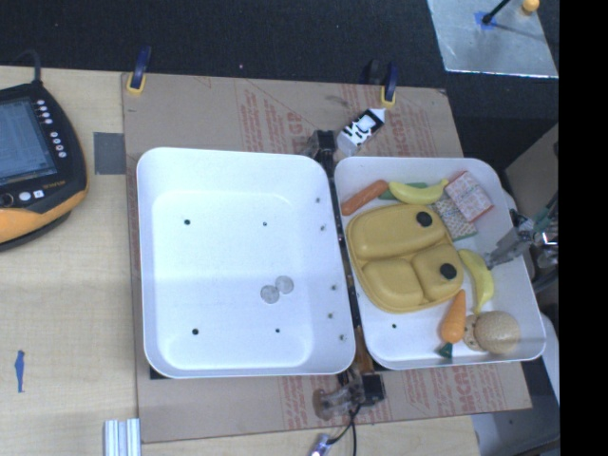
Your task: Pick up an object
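Two bins from the overhead camera: the right bin crowds every pickable thing together, so my claw waits at its right rim beside a banana. Whether it's open, I cannot tell; two coins sit alone in the left bin.

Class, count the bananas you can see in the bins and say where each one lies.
2. One banana lies at the far edge of the right bin; the other banana lies by its right side, beside the yellow plush. More may be hidden beneath.
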Robot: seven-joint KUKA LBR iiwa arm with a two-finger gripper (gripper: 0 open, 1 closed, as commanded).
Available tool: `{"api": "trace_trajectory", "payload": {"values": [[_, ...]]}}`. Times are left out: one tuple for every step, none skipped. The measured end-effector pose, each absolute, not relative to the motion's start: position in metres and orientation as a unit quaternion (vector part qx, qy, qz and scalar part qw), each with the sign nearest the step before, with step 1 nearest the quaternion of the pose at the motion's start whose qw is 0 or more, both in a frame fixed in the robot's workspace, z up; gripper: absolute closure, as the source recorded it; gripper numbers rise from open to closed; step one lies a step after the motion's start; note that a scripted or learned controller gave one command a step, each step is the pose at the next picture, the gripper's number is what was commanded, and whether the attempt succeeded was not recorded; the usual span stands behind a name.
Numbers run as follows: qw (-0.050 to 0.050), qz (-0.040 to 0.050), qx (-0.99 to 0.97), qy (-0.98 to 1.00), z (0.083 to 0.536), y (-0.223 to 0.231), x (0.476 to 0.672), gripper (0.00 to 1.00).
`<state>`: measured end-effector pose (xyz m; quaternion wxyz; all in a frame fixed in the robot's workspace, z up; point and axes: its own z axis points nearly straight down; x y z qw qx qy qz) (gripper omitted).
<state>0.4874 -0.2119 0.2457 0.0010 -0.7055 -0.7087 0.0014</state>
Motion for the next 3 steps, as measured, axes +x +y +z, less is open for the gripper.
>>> {"api": "trace_trajectory", "payload": {"values": [[0.001, 0.0003, -0.706, -0.708, 0.261, -0.212, 0.53, 0.0], [0.001, 0.0004, -0.706, -0.708, 0.271, -0.212, 0.494, 0.0], [-0.002, -0.0002, -0.706, -0.708, 0.114, -0.213, 0.523, 0.0]]}}
